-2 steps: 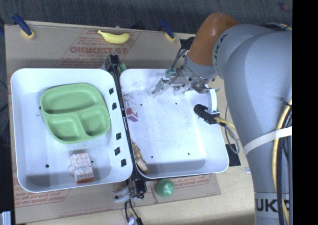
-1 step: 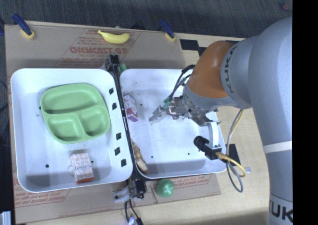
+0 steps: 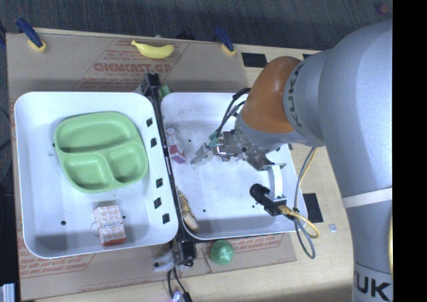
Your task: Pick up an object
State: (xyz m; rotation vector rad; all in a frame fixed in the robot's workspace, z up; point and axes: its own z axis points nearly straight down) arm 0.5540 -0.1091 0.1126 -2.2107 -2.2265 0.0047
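Observation:
My gripper (image 3: 203,153) hangs low over the middle of the right bin (image 3: 220,224), reaching in from the right beneath the orange band of the arm. A small pink and white object (image 3: 175,145) lies just left of it, near the bin's left wall and apart from the gripper. I see nothing held at the gripper's tip. A tan object (image 3: 187,216) rests against the right bin's lower left edge. The left bin (image 3: 30,161) holds a green divided plate (image 3: 101,150) and a small printed carton (image 3: 109,223).
A green ball (image 3: 221,251) sits on the cardboard in front of the right bin. A yellow banana (image 3: 153,49) lies behind the bins. Black clips run along the divider (image 3: 160,161) between the bins. A cable (image 3: 305,227) loops at the right bin's near right corner.

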